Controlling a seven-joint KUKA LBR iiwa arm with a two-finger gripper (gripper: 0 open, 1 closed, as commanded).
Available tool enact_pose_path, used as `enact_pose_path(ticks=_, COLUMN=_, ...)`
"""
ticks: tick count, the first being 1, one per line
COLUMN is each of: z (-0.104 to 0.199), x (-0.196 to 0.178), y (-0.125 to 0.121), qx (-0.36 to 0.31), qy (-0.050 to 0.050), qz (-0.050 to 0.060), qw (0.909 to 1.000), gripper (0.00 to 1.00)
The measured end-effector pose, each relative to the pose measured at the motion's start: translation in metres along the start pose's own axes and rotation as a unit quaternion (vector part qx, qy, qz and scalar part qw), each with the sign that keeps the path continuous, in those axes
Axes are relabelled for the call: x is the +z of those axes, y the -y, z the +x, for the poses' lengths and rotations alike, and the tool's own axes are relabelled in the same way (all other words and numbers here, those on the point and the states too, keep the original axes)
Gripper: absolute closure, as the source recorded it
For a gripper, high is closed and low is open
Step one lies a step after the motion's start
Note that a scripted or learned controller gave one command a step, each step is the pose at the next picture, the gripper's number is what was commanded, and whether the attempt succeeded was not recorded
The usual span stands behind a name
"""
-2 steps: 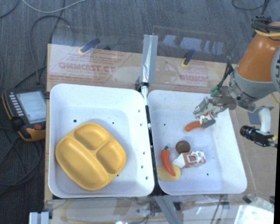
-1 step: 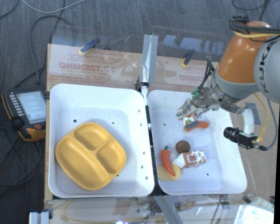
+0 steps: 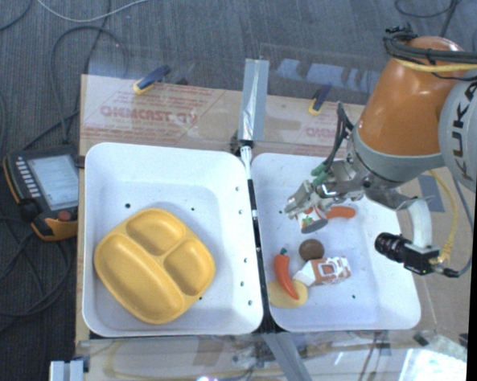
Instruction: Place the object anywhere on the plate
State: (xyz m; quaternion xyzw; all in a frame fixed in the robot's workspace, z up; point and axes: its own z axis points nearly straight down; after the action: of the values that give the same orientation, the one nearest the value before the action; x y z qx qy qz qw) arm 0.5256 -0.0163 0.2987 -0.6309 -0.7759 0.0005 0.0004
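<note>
- Over the right bin [image 3: 392,312], the grey-and-orange arm [image 3: 413,100] comes in from the right edge and bends down, so the hand [image 3: 312,205] sits low over the bin's upper-left area.
- Can't tell if the hand is clenched or released; too much clutter around it to say.
- Right by the hand there's a small white-and-orange object [image 3: 313,222] and an orange stick-like piece [image 3: 343,212] lying roughly left-right. Whether either is gripped, no idea.
- Lower in that bin: a brown ball [image 3: 311,249], an orange carrot-shaped toy [image 3: 286,275] angled top-left to bottom-right, a white-and-orange block [image 3: 325,271], a yellow disc [image 3: 284,296].
- Yellow divided plate [image 3: 154,263] sits in the left bin [image 3: 143,165], well apart from the hand.
</note>
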Motion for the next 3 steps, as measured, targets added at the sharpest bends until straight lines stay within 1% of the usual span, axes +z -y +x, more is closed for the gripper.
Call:
enact_pose_path(ticks=1, z=0.099, x=0.004, y=0.008, qx=0.023, qy=0.000, qz=0.000, qw=0.9997, gripper=1.00)
enact_pose_path(ticks=2, z=0.153, x=0.004, y=-0.021, qx=-0.073, qy=0.001, qz=0.000, qw=0.9973, gripper=1.00)
enact_pose_path(ticks=3, z=0.216, x=0.082, y=-0.062, qx=-0.102, qy=0.000, qz=0.002, qw=0.9948, gripper=1.00)
